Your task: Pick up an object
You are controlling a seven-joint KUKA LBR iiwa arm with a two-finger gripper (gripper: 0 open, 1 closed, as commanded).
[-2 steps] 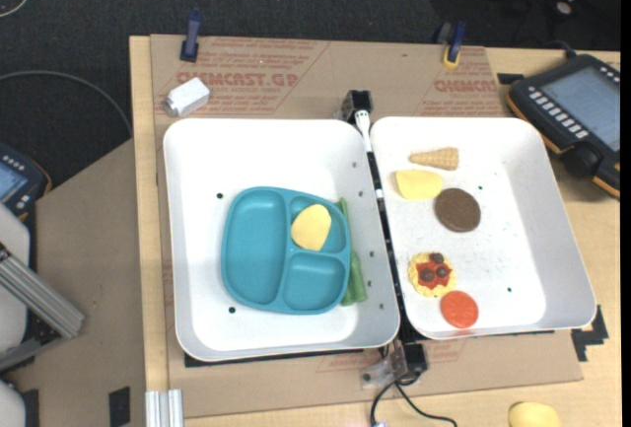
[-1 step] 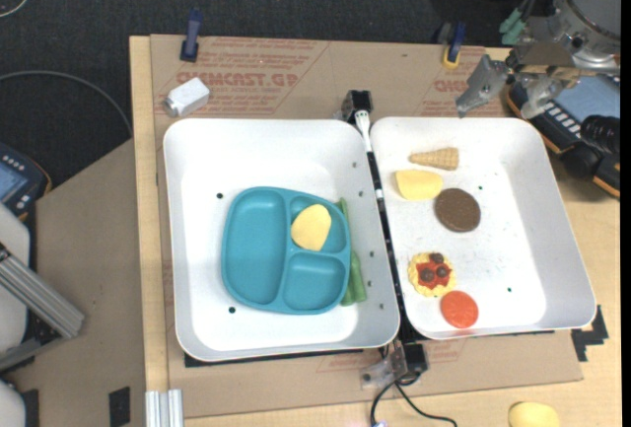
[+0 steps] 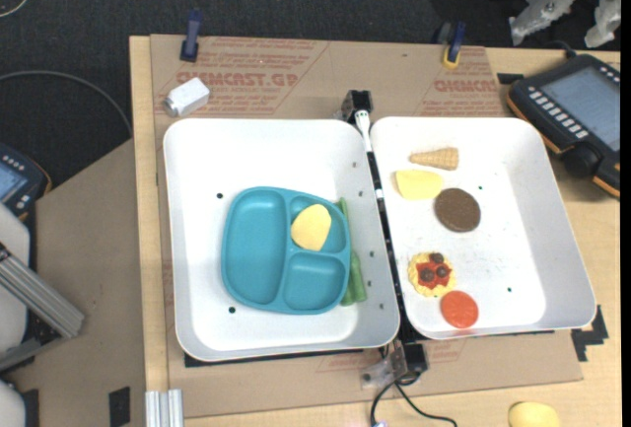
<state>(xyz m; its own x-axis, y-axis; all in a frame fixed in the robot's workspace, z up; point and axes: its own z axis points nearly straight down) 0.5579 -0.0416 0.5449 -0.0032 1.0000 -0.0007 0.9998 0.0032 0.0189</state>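
The left bin (image 3: 197, 248) holds a blue divided tray (image 3: 261, 257). A yellow lemon-like piece (image 3: 312, 227) lies in the tray's upper right compartment. A green strip (image 3: 354, 279) runs along the tray's right edge. The right bin (image 3: 532, 248) holds a tan cone (image 3: 436, 158), a pale yellow piece (image 3: 418, 183), a brown disc (image 3: 457, 210), a small yellow round with red dots (image 3: 431, 274) and an orange-red disc (image 3: 458, 309).
A black clip (image 3: 358, 106) sits at the top of the seam between the bins. A white block (image 3: 187, 97) lies on the cardboard at the back left. A handheld control pad (image 3: 577, 109) rests at the right. Grey-white hardware (image 3: 540, 3) shows at the top right corner.
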